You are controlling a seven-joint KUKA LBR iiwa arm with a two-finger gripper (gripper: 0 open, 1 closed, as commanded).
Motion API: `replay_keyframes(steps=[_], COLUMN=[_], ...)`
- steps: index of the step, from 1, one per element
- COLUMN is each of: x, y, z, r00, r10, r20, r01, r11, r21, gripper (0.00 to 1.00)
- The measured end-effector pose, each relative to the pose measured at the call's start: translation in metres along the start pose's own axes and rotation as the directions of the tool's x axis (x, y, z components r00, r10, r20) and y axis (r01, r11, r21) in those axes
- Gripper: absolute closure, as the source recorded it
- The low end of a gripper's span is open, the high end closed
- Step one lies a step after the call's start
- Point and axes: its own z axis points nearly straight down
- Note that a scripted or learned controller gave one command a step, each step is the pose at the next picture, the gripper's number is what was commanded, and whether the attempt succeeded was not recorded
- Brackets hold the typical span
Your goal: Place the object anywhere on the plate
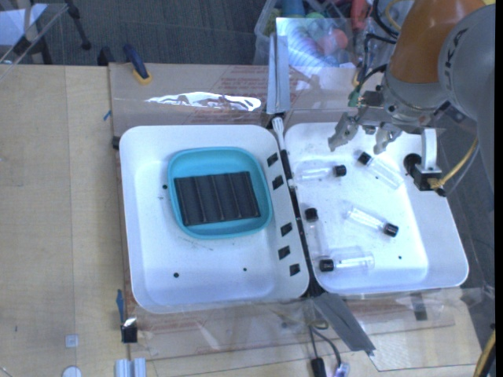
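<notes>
A teal plate (218, 192) with a dark ribbed insert lies in the left white bin (149, 273). Several clear vials with black caps lie scattered in the right bin (440, 265); one vial (379, 170) rests near the back, another vial (318, 171) sits by the divider, and a third vial (346, 263) lies near the front. My gripper (361, 138) hangs over the back of the right bin, just above the back vial. Its fingers (339, 137) are spread, it is open, and nothing is between them.
A clear plastic sheet (310, 49) stands upright behind the bins. A row of black clips (283, 210) lines the divider between the bins. A grey blade-like piece (342, 324) and cables lie at the front edge. Wooden bench surface extends to the left.
</notes>
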Motion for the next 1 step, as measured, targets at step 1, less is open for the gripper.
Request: replay_keyframes(steps=[1], x=[-0.0336], y=[0.0028], z=[-0.0173], r00=[1.000], r10=[0.012], r20=[0.000], r01=[-0.012], r11=[1.000], r21=[-0.005], gripper=[0.00])
